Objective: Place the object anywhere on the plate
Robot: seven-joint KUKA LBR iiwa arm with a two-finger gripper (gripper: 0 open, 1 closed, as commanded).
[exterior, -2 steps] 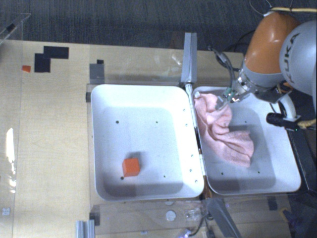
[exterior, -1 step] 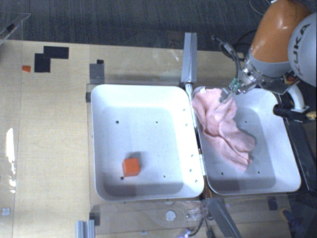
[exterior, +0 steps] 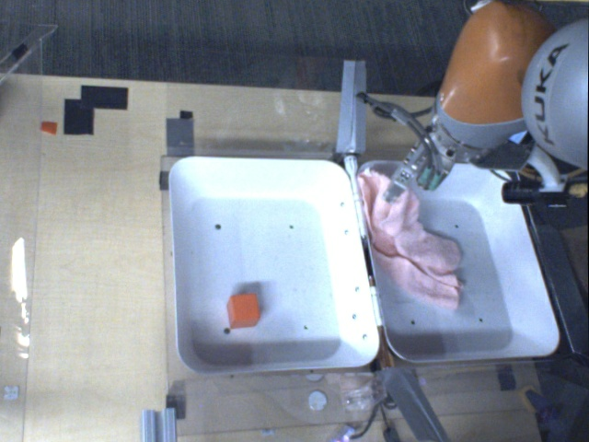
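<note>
The grey arm with its orange band [exterior: 483, 58] is reaching in from the right, and its claw [exterior: 405, 180] is hanging low over the far left corner of the right-hand shallow white bin [exterior: 515, 339]. The claw is sitting right at the upper end of a crumpled pale pink cloth [exterior: 414, 251], which is lying along that bin's left wall and spreading toward its middle. Whether the claw is touching the cloth is hard to say from up here, and I cannot tell if it is released or clenched; the tip is too small and blurred against the fabric. Nothing is showing clearly between it.

Over in the left-hand shallow white bin [exterior: 276, 187], a small orange block [exterior: 244, 310] is resting on the floor toward the near left corner, well apart from the claw and on the other side of the divider where the two bins are meeting. It is sitting flat, alone, with a dark shadow at its lower left.

Both bins are lying side by side on the pale wooden counter [exterior: 92, 274]. On the counter's far left, black angular markings [exterior: 90, 107] are lying beside a tiny orange square [exterior: 49, 128]. A grey metal post [exterior: 352, 109] is standing behind the seam between the bins.
</note>
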